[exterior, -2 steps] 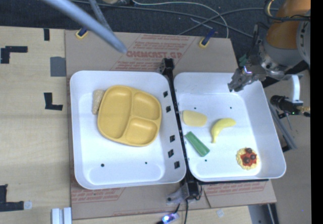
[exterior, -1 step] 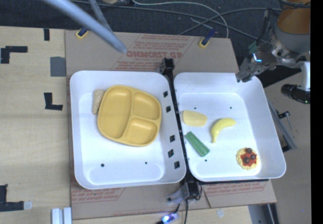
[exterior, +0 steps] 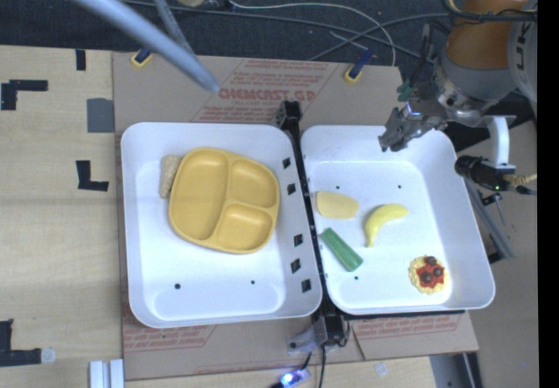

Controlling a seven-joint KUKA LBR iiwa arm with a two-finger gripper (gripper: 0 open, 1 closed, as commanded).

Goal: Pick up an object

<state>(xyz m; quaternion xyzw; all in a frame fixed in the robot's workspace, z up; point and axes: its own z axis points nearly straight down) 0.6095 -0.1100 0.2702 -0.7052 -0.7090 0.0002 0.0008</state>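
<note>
The right bin holds a pale yellow chip-like piece, a yellow banana, a green pod and a small round tart with red berries. My gripper hangs over the bin's far edge, above and to the right of the yellow piece, apart from all the objects. Nothing shows between its dark fingers.
The left bin holds a yellow divided plate with a tan slice tucked under its left rim. A grey pole crosses the upper left. Cables run behind the bins.
</note>
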